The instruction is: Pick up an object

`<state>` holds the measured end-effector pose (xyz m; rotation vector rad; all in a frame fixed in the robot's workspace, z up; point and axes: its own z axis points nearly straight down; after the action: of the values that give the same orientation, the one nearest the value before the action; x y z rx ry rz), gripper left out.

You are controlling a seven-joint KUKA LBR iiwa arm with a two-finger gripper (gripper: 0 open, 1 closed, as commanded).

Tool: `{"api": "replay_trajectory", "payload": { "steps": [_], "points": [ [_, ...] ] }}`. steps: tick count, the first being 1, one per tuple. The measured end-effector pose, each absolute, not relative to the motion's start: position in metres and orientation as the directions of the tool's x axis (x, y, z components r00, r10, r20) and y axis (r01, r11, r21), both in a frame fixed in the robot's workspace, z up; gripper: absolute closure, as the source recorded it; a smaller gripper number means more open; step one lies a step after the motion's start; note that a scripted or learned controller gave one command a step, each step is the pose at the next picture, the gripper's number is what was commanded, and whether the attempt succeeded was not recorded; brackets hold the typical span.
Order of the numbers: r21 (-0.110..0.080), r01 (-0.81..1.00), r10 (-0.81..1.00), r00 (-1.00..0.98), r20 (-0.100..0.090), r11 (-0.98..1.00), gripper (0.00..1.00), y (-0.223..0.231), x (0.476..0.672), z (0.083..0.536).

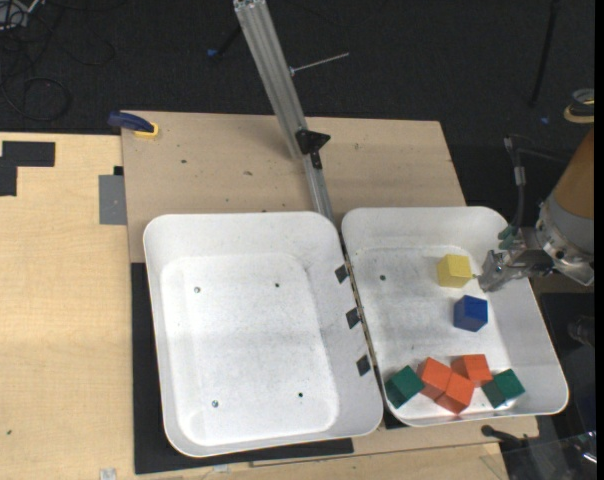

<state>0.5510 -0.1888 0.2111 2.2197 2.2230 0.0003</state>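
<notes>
Claw (494,272): low at right bin (412,230) edge, just right of yellow block (454,269); grip width cannot tell.
Blocks: others clustered near corner, loose.

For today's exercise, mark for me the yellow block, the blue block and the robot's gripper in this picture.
yellow block (454,269): camera view, middle of its top face.
blue block (471,313): camera view, centre of the cube.
gripper (492,274): camera view, at its fingertips over the right bin.

Smooth white plastic bins (252,230) on a matt wooden bench (382,163).
</notes>
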Motion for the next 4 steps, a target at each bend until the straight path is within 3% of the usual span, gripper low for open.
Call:
{"api": "replay_trajectory", "payload": {
  "steps": [2,4],
  "points": [
    [-0.002,1.0,1.0,-0.004,0.003,0.004,1.0,-0.094,0.577,0.201],
    [-0.001,1.0,1.0,-0.004,0.002,0.004,1.0,-0.001,0.601,0.227]
  ]
}}
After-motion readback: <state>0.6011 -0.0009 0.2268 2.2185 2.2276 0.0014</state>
